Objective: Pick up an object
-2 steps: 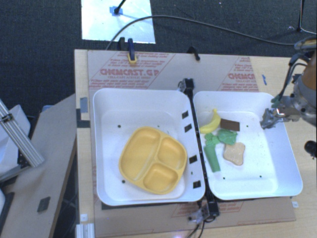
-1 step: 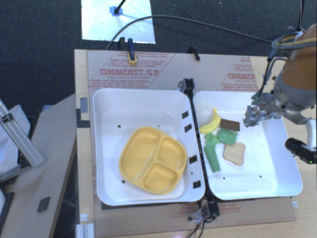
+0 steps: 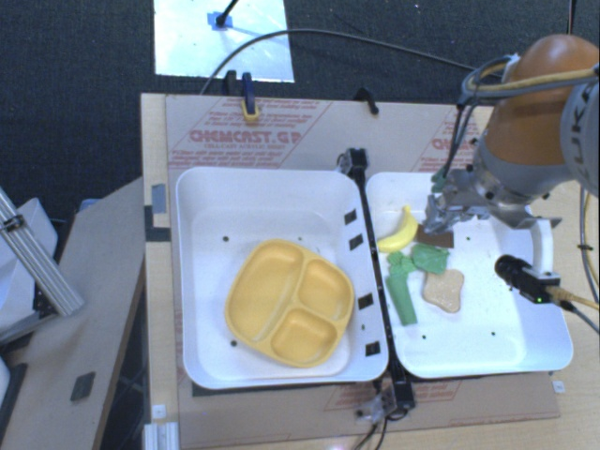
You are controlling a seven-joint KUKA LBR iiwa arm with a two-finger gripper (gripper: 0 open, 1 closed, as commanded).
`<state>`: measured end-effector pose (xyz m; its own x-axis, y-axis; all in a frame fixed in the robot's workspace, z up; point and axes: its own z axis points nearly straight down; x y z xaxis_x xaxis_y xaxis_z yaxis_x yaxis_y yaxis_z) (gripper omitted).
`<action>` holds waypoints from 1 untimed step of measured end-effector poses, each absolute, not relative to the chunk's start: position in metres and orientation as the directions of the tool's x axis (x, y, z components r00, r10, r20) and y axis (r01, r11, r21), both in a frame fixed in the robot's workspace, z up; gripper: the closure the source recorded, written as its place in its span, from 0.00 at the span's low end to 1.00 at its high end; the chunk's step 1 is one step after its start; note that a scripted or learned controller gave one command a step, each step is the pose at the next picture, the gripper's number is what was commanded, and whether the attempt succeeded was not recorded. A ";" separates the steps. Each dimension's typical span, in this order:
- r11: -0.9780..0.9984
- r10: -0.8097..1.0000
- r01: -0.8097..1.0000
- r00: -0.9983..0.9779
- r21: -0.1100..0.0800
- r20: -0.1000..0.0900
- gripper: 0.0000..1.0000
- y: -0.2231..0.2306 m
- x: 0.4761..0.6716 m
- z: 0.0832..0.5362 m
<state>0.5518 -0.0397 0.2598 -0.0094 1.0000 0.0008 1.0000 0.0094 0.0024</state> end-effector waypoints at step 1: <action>0.009 1.000 1.000 -0.009 0.001 0.001 1.00 0.003 0.553 0.255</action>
